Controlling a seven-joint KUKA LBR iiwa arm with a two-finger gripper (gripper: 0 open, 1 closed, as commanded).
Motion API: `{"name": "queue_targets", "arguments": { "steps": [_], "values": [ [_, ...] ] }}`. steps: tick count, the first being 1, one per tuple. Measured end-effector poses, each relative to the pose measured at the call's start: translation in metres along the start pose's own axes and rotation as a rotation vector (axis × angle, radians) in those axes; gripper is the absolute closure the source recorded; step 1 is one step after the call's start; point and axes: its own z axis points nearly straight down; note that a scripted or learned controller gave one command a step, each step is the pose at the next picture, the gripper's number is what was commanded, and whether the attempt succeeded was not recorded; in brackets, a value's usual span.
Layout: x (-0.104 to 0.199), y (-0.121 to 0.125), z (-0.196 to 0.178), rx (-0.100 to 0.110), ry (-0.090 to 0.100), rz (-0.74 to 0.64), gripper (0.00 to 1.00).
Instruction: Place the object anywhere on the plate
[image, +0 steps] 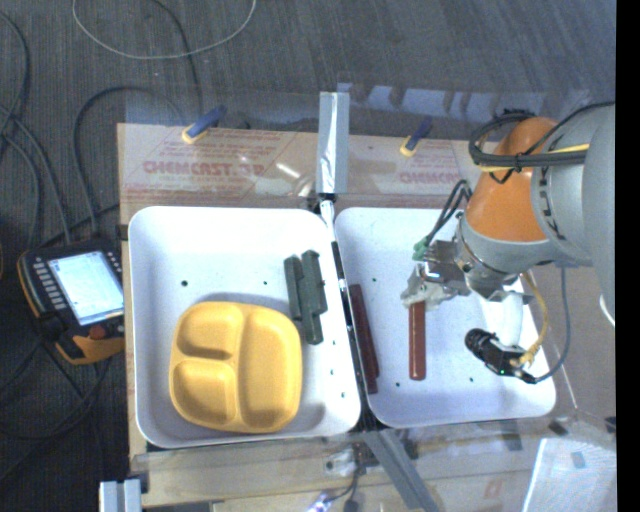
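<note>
The gripper (424, 290) hangs over the right bin (520, 400), at the upper end of a brown stick (417, 342). The stick lies flat on the bin floor, and its long axis runs almost straight down the view from the gripper toward the near rim. The top of the stick is hidden under the gripper, so I cannot tell if the fingers are around it or only above it, and I cannot tell how wide they stand.

To the right of the gripper, a small black part (490, 348) (it looks like a sensor on a cable) hangs from the arm (515, 200) over the bin floor. Behind it the orange band (505, 195) of the arm is seen, and the grey body goes out to the right.

To the left of the gripper, a dark red bar (363, 335) lies along the left wall of the right bin, nearly parallel to the stick and apart from it.

Further left, in the left bin (160, 240), 2 dark green bars (305, 295) lie side by side, touching each other. The yellow plate (238, 365) with 3 compartments sits lower and still further left, just beside the green bars. Nothing rests on it.
</note>
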Motion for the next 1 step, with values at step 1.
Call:
{"name": "queue_targets", "arguments": {
  "steps": [1],
  "values": [
    [0.0899, -0.0342, 0.0002, 0.001, 0.002, -0.147, 1.0]
  ]
}}
